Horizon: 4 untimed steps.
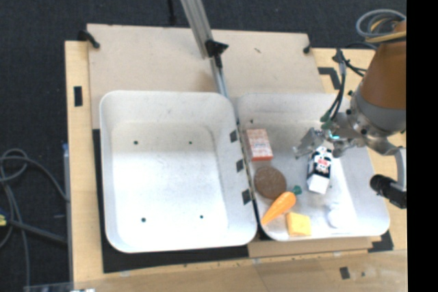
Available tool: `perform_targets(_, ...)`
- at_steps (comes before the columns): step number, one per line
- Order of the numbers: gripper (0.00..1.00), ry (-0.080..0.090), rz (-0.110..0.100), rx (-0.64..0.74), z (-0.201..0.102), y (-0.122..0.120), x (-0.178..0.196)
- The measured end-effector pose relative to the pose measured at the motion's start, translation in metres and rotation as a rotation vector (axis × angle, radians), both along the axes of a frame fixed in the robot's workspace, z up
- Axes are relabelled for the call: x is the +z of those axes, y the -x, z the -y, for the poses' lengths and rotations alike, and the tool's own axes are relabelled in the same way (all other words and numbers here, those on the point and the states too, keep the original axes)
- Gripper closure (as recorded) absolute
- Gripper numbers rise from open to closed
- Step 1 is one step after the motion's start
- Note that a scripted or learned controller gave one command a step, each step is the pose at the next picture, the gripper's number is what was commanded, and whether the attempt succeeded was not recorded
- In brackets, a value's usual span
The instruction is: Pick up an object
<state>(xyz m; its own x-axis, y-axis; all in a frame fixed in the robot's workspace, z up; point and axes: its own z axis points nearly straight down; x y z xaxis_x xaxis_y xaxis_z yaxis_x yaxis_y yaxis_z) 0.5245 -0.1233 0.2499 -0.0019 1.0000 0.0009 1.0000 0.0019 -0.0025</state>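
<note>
At the far left, loose dark cables (27,188) lie on the dark floor beside the pale wooden bench (79,167). On the bench, the wide shallow white plastic bin on the left (171,167) shows a lightly speckled floor with a few small dark dots. A slanted silver aluminium rail (194,3) comes down from the top of the view and ends at a black bracket near the seam where the two bins meet. Just right of that seam, the second shallow white plastic bin (274,109) holds all the loose things. Nearest its left wall lies a small pink and white rectangular carton (259,144); just below it sits a round flat brown disc (270,181), and below that an orange carrot-shaped toy (278,207) lies tilted, its thick end up towards the right and close to a tiny teal object (297,189). Just beside the carrot's lower end, near the bin's front rim, rests a yellow wedge-shaped block (298,223). Further right, a small white box with black and red markings (319,171) lies on the bin floor, and a pale whitish item (335,215) sits below it, too faint to identify. The two-finger gripper (321,143) hangs just above the upper end of the white box, its metal fingers (306,145) pointing down and left; whether they are spread or closed cannot be told, and no object is visibly between them. At the right edge stands the grey arm with its orange band (384,72), cables looping above it.
</note>
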Motion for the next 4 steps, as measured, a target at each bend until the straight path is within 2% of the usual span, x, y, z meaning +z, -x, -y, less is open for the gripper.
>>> perform_targets(1, 0.00, 0.001, 0.006, -0.002, 0.000, -0.001, 0.002)
perform_targets(3, 0.00, 0.002, -0.002, -0.004, 0.002, 0.008, -0.122)
perform_targets(4, 0.00, 0.004, 0.012, -0.006, 0.004, 0.005, -0.146)
